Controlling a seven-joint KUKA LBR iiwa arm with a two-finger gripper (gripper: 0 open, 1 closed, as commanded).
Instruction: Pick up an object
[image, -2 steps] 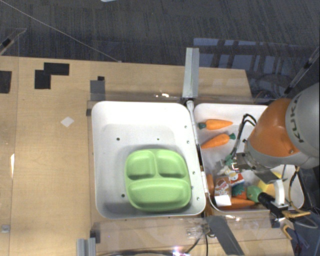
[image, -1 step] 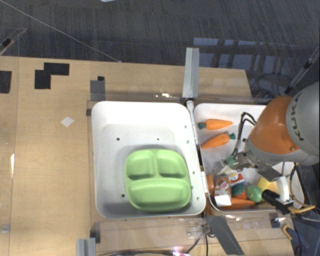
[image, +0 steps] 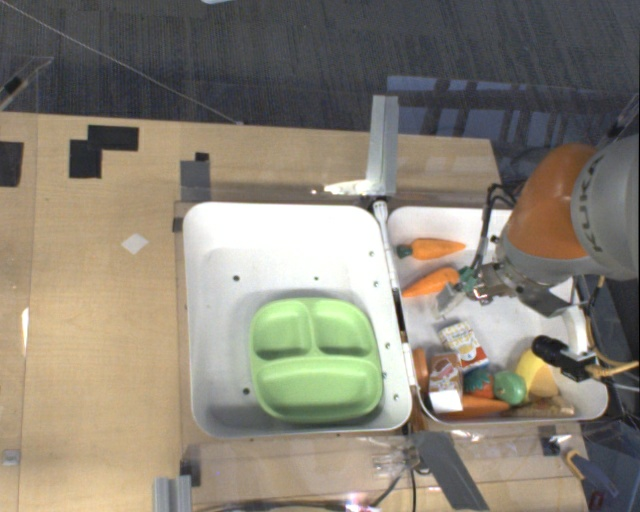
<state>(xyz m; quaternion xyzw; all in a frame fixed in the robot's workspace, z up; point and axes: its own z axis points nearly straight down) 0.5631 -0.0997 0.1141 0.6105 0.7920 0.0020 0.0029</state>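
Orange arm band (image: 548, 215) hung above the right bin (image: 590, 405), where the claw (image: 470, 285) touched a carrot (image: 430, 283) that looked light, hard and slippery, best pinched mid-body.

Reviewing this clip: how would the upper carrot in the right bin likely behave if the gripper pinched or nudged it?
The upper carrot looks like smooth, glossy toy plastic, so probably stiff, light and a bit slippery. Its round, tapered body lies flat on the right bin floor, so a nudge would likely roll or pivot it. The gripper sits nearer the lower carrot.
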